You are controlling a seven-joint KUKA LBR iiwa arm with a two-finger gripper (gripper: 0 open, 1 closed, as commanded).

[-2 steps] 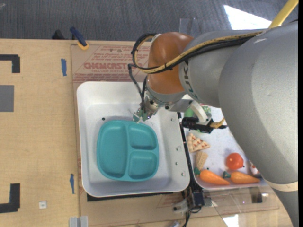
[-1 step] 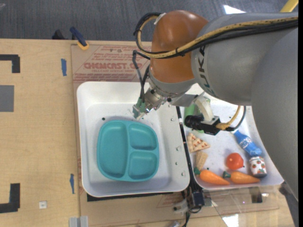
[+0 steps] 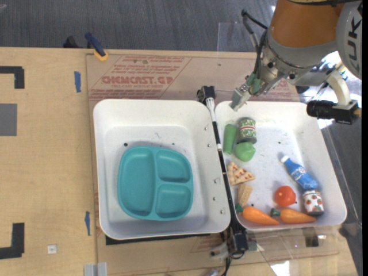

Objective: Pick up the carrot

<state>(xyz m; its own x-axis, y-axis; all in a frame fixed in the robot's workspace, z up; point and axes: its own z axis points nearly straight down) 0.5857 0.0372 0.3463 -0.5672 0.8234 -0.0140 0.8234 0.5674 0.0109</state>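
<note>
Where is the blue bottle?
The blue bottle lies in the right bin, toward its right side, just above the tomato and the small can.

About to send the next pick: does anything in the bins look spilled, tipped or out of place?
Nothing spilled or damaged. The right bin is cluttered: two carrots lie along its near wall, with a tomato and a small can close by. The blue bottle lies on its side. The teal tray sits flat in the left bin.
</note>
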